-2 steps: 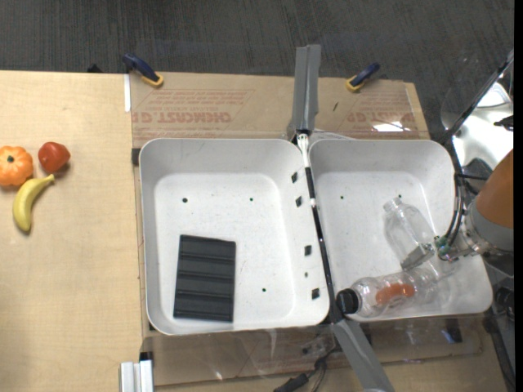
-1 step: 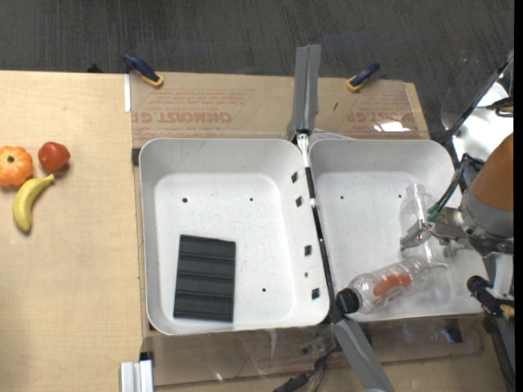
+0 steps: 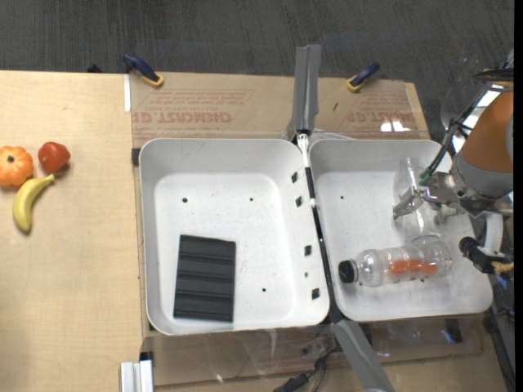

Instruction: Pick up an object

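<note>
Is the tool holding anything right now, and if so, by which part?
Cannot be told. The tool sits over the right bin beside something clear; the plastic bottle lies apart below it, on the bin floor, not gripped.

Arm (image 3: pixel 490 149) cut off at right edge

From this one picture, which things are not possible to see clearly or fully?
- Gripper, camera view: its metal parts blend with a clear object under it in the right bin; open or shut cannot be told.
- Clear object: transparent, its outline is lost against the white bin.
- Arm: cut off by the right edge.
- Bottle: the orange contents are too blurred to identify.
</note>
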Action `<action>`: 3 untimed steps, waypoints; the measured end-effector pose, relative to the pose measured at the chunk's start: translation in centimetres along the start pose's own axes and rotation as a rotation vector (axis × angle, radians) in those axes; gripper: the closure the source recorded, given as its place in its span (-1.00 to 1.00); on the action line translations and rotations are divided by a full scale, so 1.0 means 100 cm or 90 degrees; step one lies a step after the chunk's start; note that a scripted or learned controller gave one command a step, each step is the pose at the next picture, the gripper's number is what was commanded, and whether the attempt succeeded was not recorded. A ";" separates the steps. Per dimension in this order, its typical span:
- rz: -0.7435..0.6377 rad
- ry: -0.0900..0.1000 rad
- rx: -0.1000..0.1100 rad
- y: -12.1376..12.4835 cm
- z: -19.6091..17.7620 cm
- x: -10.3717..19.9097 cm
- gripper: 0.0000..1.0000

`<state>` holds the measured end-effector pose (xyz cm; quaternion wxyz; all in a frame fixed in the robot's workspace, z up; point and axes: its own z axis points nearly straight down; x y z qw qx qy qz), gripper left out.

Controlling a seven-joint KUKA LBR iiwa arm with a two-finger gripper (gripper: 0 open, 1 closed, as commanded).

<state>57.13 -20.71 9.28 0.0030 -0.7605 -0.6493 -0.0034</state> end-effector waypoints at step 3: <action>-0.063 -0.006 0.001 -0.012 -0.084 0.058 1.00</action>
